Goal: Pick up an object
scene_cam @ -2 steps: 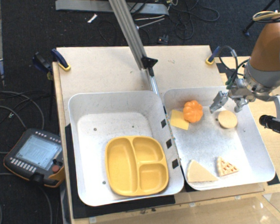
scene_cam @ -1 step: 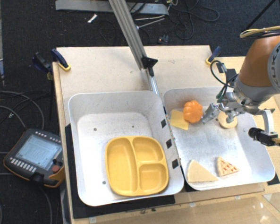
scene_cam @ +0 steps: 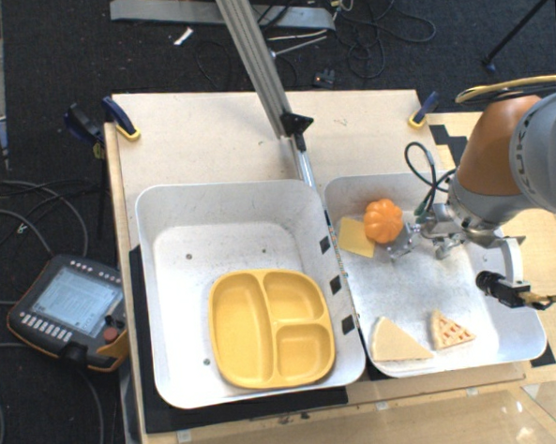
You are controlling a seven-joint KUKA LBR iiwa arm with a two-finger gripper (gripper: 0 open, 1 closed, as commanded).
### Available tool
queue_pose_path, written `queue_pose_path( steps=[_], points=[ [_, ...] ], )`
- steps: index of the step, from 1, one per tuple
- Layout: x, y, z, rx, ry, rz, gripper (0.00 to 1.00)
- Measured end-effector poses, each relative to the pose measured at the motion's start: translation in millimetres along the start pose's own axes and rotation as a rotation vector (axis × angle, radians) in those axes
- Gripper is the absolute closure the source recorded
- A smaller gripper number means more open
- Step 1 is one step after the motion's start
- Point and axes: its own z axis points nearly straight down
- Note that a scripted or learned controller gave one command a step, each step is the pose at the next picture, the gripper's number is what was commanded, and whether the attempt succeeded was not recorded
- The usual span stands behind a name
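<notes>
Looking down at the table point(scene_cam: 365, 108), you get two shallow white bins sitting side by side on it. The left bin point(scene_cam: 166, 233) has a yellow divided plate point(scene_cam: 270, 328) in it, three compartments, sitting toward the bin's near right corner. Plate looks bare from up here.

The right bin point(scene_cam: 511, 343) is where the action is. A small orange pumpkin point(scene_cam: 384, 220) sits near the bin's far left corner, and it's touching or partly overlapping a yellow cheese slice point(scene_cam: 354, 238) that lies flat just to its left, close to the bin's left wall. Down along the near edge there's a pale wedge of bread or cheese point(scene_cam: 396, 342), and just beside that, toward the right, a little waffle-pattern triangle point(scene_cam: 450, 332). Those two are close to each other but don't seem to touch.

The arm point(scene_cam: 518, 159) comes in from the right side, grey with that orange band, hanging over the right bin's far right part. The pincer point(scene_cam: 416, 238) is low in the bin, pointing left at the pumpkin, tips right up beside the pumpkin's right side. The metal bits blur together there, so I honestly cannot tell how far apart it's set, or whether it's actually got a grip on anything. The pumpkin looks like it's resting on the bin floor.

Off the table's left edge, a teach pendant point(scene_cam: 72, 311) lies on the dark floor.
</notes>
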Motion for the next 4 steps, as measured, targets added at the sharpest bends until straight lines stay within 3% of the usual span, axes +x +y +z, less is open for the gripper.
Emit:
queue_pose_path(
  steps=[1,3,4],
  points=[
    [-0.8,2.0,-14.2,-0.008,-0.002,0.000,1.00],
    [-7.1,-3.8,-135.3,-0.014,-0.004,-0.002,1.00],
    [-6.9,-2.8,-156.7,-0.010,-0.003,-0.002,1.00]
  ],
)
